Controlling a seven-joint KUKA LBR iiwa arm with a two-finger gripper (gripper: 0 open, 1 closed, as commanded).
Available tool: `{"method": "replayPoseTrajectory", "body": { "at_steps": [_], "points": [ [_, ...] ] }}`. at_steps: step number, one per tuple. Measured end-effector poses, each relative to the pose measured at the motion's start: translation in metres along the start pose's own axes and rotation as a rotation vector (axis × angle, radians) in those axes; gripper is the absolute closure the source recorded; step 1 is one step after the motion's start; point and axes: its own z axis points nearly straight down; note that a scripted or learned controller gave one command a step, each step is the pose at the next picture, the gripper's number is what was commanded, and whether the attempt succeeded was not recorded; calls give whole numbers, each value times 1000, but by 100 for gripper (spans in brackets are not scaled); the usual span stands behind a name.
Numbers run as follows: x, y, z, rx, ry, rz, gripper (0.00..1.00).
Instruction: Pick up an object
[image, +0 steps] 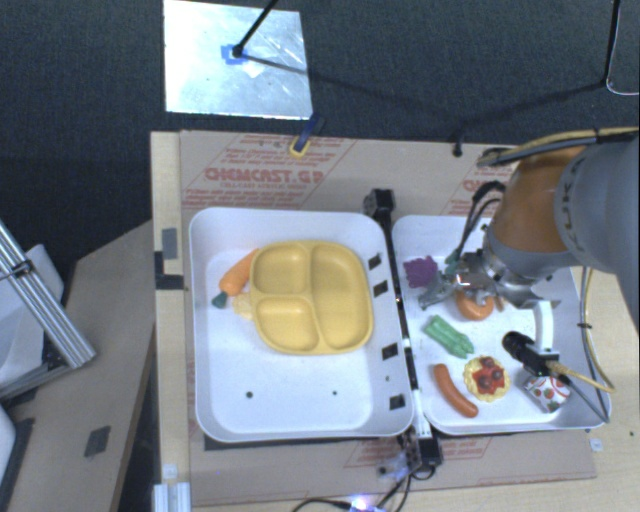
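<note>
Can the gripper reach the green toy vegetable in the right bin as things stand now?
Probably yes. The green toy vegetable lies uncovered on the floor of the right bin, just below the gripper, and nothing lies on top of it. The sausage lies apart, nearer the front.

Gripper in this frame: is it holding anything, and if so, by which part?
Cannot be told. The gripper sits low in the right bin, between the purple toy and an orange piece, but no grasp is visible.
</note>
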Motion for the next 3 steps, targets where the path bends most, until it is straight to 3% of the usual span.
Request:
{"method": "replayPoseTrajectory", "body": {
  "at_steps": [1,2,3],
  "points": [
    [-2,5,3,-19,-5,0,0],
    [-3,6,-7,-24,-8,1,100],
    [-4,6,-71,-9,-2,-2,100]
  ]
}}
